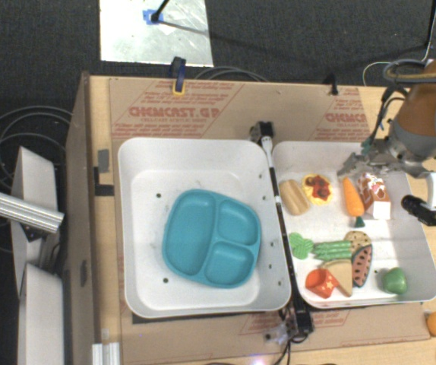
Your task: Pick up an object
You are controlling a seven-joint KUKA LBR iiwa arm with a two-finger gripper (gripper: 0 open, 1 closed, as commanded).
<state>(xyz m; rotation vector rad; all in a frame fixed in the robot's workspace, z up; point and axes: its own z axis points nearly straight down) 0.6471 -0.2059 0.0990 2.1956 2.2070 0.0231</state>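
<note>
Two white bins are sitting side by side on the tabletop [96,204]. Left bin [138,158]: carrying one blue divided plate [212,238], lying flat near its middle. Right bin [415,257]: carrying toy food, listed left to right. A bun [294,197] is lying near the dividing wall; a yellow piece with red topping [317,188] is lying just beside it. Green pieces [324,249] are stretching across the middle, with a red piece [321,281] below them and a melon slice [361,265] to their right. A carrot [353,198] is lying with its long axis running roughly top to bottom, its green tip pointing toward the near edge. A red-and-white packet [373,190] is touching the carrot's right side. A green ball [393,280] is resting near the lower right corner.

The claw [367,163] is hanging over the carrot and packet at the bin's upper right; whether it is apart or together, I cannot tell. Step judged in hand: approach, nothing lifted yet. The next move is likely calling for a descent centred on one piece, closing across the carrot's short width.
</note>
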